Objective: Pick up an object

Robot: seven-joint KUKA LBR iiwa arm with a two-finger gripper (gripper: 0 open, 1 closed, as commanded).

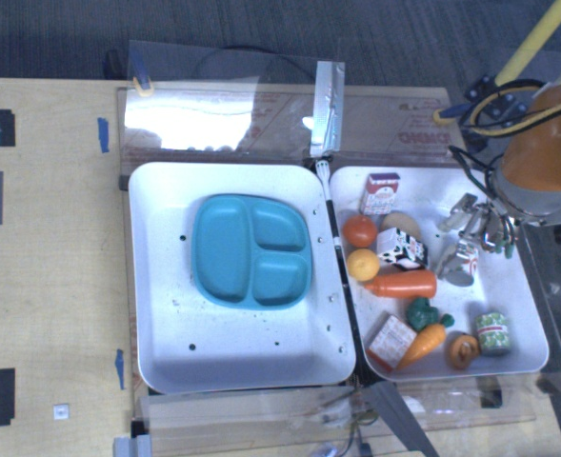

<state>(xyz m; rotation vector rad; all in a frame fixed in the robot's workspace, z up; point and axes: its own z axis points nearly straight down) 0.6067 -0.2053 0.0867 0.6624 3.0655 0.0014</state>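
Gripper [466, 241]: hanging low over the right bin [537, 336], metal fingers pointing down-left; whether they are spread or pinching is impossible to tell.
Targets: toy food is crowding the bin's left half, with a long orange piece [401, 283] lying nearest.
Advice: aiming for an isolated item, such as the green can [493, 332], is avoiding neighbours.
Unclear: fingertips are blurring into glare; the arm is running off frame.
Left bin [156, 331]: holding a blue tray [251, 251].

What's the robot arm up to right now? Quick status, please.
Gripper low over right bin, nothing seen between its fingers. Toy food unpicked: long orange piece, carrot, cow-print item. Blue tray sits in left bin.
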